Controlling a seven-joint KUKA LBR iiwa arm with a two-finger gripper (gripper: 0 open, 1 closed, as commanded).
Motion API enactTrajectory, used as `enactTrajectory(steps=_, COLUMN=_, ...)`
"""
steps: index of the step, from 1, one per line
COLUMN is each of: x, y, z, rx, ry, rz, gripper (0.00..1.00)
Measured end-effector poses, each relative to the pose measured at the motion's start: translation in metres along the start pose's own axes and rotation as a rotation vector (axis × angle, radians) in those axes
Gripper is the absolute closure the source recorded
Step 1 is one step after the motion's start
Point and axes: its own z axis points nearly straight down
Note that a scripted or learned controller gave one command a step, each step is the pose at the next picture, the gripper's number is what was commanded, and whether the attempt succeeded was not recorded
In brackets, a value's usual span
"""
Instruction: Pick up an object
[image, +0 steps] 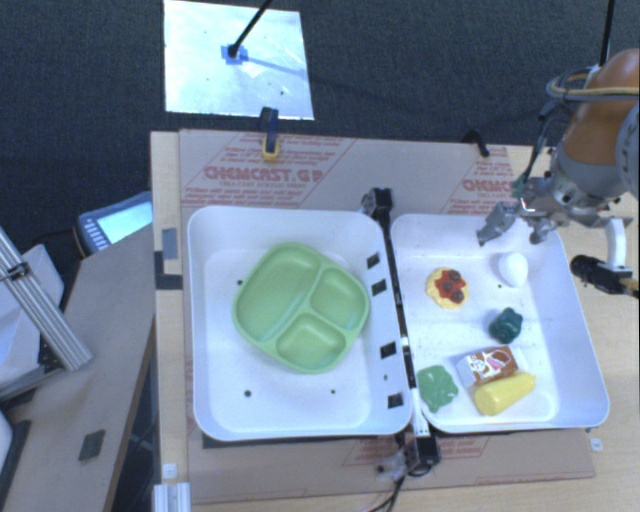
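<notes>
At the upper right of the frame the end effector (515, 222) hangs open, gripping nothing, just above the white egg (513, 268) lying in the right bin (585, 355).

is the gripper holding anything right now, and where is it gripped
Nothing is held. The gripper hangs open above the right bin's far edge, with the white egg lying apart below it.

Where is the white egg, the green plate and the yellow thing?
white egg (513, 268): camera view, middle of its shell.
green plate (300, 306): camera view, on the ridge where its compartments meet.
yellow thing (503, 392): camera view, middle of its body.
</notes>
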Motion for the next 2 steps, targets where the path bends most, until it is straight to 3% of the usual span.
enactTrajectory(steps=1, x=0.001, y=0.003, z=-0.009, rx=-0.013, ry=-0.002, rz=-0.003, gripper=0.0)
enactTrajectory(steps=2, x=0.003, y=0.001, z=0.053, rx=-0.009, ry=-0.002, rz=-0.003, gripper=0.0)
